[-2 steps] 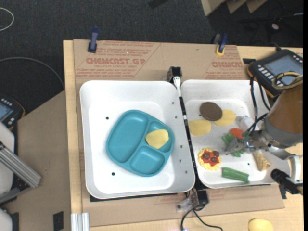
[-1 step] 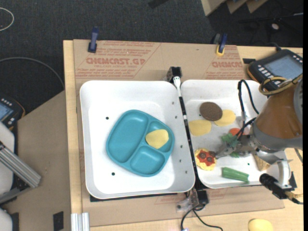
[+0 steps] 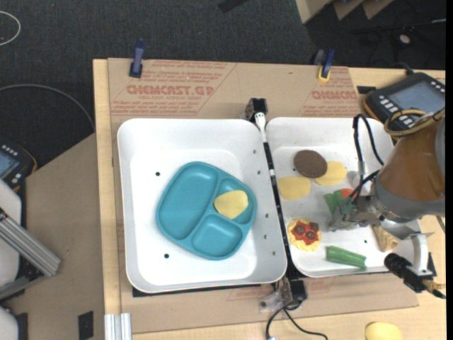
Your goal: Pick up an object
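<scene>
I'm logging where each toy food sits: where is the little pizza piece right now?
The pizza piece lies in the right bin, near its left wall toward the front, just below the yellow piece and left of the green pepper.

Single fixed camera above bench (image 3: 212, 83), looking down aslant, both bins (image 3: 141, 190) framed.

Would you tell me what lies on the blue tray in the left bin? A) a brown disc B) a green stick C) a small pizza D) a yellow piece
D: a yellow piece lies in the right compartment of the blue tray; the other toys are in the right bin.
</scene>
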You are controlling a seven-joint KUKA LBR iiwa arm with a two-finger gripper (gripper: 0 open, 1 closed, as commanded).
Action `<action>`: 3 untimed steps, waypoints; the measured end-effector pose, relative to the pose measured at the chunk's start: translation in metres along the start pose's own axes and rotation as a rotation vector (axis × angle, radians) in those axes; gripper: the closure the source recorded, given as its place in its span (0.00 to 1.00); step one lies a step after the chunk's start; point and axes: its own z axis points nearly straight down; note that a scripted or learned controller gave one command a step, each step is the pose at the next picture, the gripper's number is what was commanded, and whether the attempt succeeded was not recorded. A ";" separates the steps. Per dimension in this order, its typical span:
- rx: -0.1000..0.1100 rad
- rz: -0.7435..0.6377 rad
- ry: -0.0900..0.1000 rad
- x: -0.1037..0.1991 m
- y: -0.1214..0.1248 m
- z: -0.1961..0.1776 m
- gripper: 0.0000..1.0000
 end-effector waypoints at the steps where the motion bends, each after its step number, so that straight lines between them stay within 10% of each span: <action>1: -0.011 -0.013 0.003 0.069 0.060 -0.096 1.00; 2: 0.010 -0.010 0.007 0.150 0.007 -0.089 1.00; 3: -0.013 -0.006 0.005 0.166 0.002 -0.233 1.00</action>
